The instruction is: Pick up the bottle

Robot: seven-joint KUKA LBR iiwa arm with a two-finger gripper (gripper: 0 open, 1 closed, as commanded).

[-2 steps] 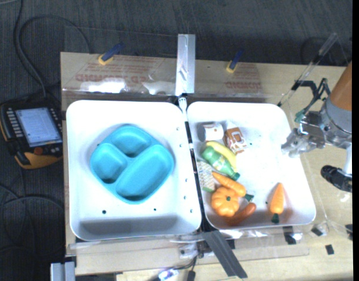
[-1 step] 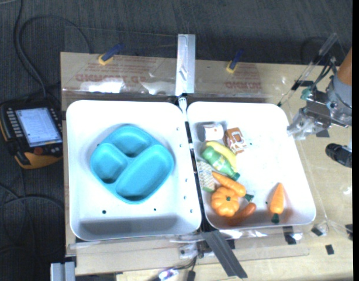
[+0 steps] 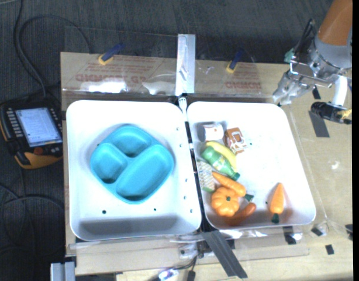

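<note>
Jaws hang over the bench beyond the right bin's far right corner, gripping nothing; whether they stand open or closed I cannot tell. My target, the green bottle, lies on its side near the bin's left wall, touching a banana and a carrot, with a pumpkin close below. It looks like light, stiff, smooth plastic, likely to slip or roll. I judge a grip across its middle best, where neighbours leave room.
</note>
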